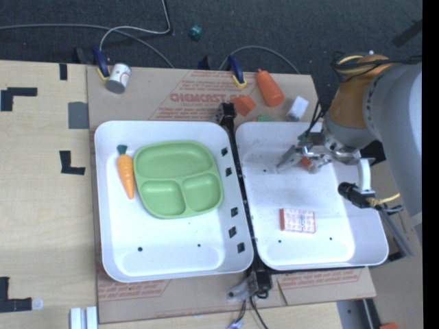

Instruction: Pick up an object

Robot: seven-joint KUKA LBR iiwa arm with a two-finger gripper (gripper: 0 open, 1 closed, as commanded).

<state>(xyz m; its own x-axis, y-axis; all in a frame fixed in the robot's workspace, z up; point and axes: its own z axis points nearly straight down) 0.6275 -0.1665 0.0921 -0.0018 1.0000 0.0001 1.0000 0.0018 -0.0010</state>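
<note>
Tool (pixel 296 157) fingers look spread and hold nothing near the right bin's (pixel 343 252) far edge, so closing could miss the card (pixel 298 220).

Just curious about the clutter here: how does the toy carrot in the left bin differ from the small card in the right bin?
The carrot is orange with a green tip; the card is pinkish-red and white. The carrot is long and tapered, the card flat and rectangular. The carrot lies beside the green plate; the card lies alone. Both rest on white bin floors.
</note>
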